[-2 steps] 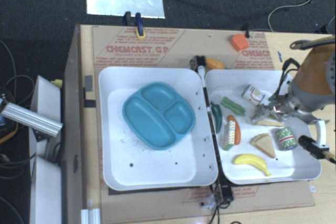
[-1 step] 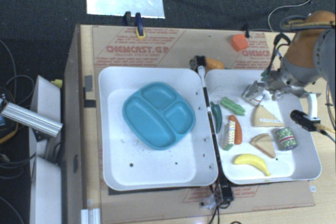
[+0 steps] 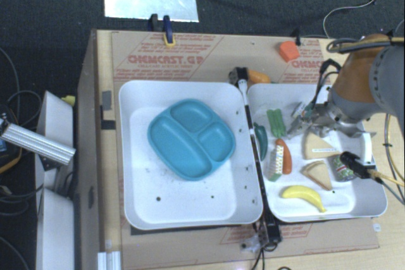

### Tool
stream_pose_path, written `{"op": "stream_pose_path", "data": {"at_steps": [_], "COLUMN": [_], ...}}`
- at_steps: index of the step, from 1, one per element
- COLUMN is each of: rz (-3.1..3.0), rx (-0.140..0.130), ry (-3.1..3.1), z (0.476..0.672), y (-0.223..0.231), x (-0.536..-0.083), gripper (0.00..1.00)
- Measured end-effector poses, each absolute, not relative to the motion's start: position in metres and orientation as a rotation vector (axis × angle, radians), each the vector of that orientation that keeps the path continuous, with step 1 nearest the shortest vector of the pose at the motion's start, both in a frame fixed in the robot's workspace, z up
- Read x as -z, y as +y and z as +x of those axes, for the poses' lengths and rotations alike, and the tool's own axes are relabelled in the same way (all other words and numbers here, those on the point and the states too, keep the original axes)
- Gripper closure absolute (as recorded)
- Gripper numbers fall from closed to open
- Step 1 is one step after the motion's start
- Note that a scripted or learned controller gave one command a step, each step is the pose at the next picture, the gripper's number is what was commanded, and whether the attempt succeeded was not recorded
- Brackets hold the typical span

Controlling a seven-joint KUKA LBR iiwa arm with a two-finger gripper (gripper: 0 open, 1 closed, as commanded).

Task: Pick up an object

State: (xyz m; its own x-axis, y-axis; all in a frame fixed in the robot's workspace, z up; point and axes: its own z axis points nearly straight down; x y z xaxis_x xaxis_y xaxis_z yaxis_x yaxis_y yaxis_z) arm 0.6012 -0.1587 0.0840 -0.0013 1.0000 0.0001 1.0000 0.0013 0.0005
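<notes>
One blue divided plate (image 3: 192, 138) fills the left bin (image 3: 136, 199).

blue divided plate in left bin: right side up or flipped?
Right side up. The blue plate shows its three recessed compartments facing the camera, lying in the left bin.

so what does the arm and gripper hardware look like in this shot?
The arm is rounded grey casing with a broad orange band above the wrist. Below the band sits a metallic grey gripper assembly with thin fingers. Black cables loop along the wrist by the band, and a thin pale cable arcs off behind the arm. No readable markings show.
</notes>
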Motion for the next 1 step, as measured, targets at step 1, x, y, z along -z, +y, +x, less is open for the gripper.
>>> {"op": "stream_pose_path", "data": {"at_steps": [1], "rz": [2.213], "rx": [-0.005], "ry": [2.224], "z": [0.67], "y": [-0.1388], "x": [-0.086], "gripper": [0.0]}}
